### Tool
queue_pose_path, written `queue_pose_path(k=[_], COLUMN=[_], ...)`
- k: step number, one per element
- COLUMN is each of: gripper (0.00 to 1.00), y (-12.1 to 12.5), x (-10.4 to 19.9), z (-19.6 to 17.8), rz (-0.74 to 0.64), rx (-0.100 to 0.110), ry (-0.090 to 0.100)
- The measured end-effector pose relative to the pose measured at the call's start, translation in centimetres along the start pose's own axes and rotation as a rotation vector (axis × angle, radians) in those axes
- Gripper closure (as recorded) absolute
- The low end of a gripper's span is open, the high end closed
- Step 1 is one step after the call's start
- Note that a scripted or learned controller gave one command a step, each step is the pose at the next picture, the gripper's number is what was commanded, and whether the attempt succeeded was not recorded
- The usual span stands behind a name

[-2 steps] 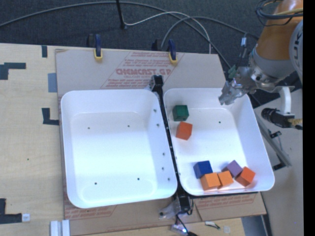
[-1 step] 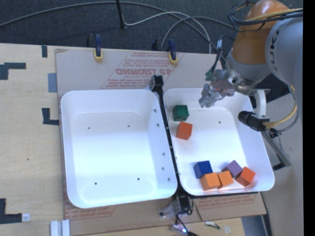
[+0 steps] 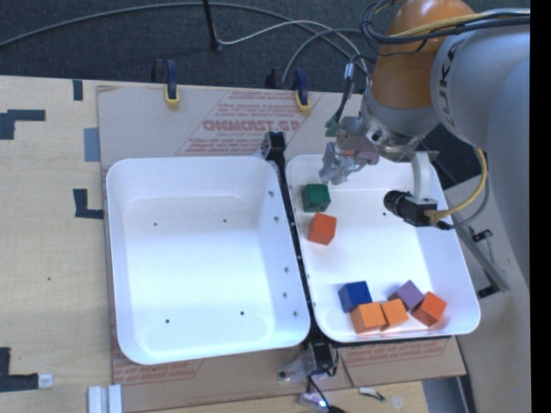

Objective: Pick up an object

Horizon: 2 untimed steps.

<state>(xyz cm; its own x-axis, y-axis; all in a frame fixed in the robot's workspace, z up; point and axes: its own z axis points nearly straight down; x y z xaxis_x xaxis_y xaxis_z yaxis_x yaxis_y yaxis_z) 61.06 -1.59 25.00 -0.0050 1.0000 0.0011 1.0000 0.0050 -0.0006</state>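
- The arm (image 3: 482,67) has a smooth, rounded grey shell with a matte finish.
- An orange band (image 3: 422,46), glossy and dome-shaped, sits above the wrist and catches a pale highlight on top.
- Dark lettering is printed on the grey shell just beside the orange part; it is only partly readable.
- Thin black cables (image 3: 383,15) loop around the top of the orange section.
- The wrist below narrows to a grey metal flange.
- The gripper (image 3: 340,166) is small, built of grey metal parts.
- A black cylindrical fitting (image 3: 406,206) juts out on a white bracket, with a yellow cable (image 3: 465,200) curving from it.
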Motion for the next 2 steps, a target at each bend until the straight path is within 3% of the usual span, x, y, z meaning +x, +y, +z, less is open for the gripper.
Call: queue_pose_path(k=[2], gripper=[1.00], y=[-0.5], x=[9.3], z=[1.9], rz=[0.002], rx=[0.001], ry=[-0.001])
